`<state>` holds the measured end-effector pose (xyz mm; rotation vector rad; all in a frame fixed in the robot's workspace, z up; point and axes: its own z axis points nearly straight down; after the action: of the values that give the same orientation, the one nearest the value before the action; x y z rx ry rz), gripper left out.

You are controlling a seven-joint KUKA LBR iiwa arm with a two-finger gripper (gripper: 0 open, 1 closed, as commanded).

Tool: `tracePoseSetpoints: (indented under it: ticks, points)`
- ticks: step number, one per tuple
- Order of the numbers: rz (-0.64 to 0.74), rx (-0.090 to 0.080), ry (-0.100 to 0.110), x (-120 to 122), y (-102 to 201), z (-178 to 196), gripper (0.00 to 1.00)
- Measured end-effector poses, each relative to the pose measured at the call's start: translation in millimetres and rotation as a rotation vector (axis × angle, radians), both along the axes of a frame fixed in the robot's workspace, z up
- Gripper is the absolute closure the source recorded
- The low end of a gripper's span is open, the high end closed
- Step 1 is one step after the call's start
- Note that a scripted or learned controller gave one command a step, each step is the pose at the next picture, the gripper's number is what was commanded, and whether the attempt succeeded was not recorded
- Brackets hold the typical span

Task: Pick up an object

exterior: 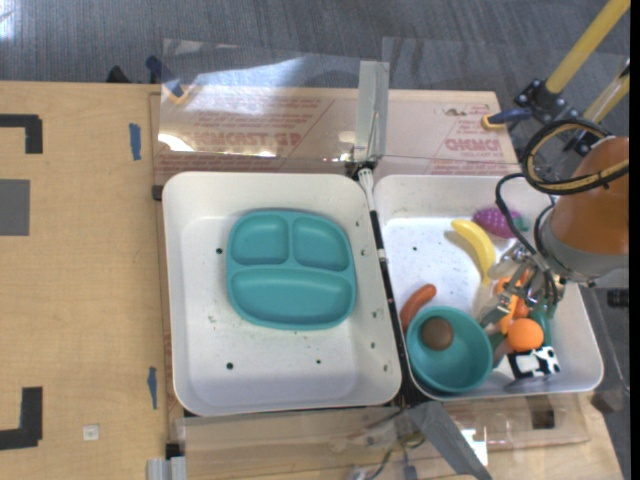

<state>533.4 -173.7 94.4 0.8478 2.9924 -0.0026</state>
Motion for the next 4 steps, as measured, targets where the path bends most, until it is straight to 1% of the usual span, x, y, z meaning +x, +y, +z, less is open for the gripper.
tracePoseSetpoints:
  ticks: [1, 2, 3, 4]
  points:
    - [-0.106, 0.011, 0.014, -30.4, -6.2, -6.2, 0.00]
    - [-0.095, 0.004, 0.012, -48.0, -3.6, -5.8, 0.00]
    - [-0.035, 0.000, 0.012, -48.8, 12.9, -5.8, 0.00]
    - [-0.137, 0.009, 0.017, 8.5, -51.1, -7.1, 0.00]
